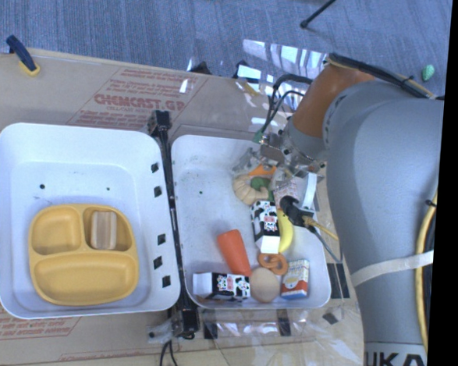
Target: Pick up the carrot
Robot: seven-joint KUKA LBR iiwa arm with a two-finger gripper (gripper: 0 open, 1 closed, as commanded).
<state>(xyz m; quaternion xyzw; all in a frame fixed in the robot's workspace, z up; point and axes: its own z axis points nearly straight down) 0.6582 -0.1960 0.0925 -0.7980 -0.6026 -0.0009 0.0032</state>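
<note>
- The carrot (234, 251) is lying in the right bin (200, 207), near its front, tilted, apart from the gripper (281, 168).
- The gripper is hovering over the cluttered back right corner of that bin; jaw state cannot be told.
- A banana (287, 231), a pretzel (273, 262), an egg (263, 285) and a cow-print carton (222, 285) are sitting close to the carrot.
- A yellow divided plate (82, 266) is resting in the left bin (27, 156), with a wooden block (103, 229) in one compartment.

arm (384, 197): big grey rounded casing, smooth
band (325, 95): orange, above wrist
marking (395, 362): white "UKA" letters, lower link
cables (286, 92): thin black, looped nr wrist
strap (387, 266): pale, across grey body
</note>
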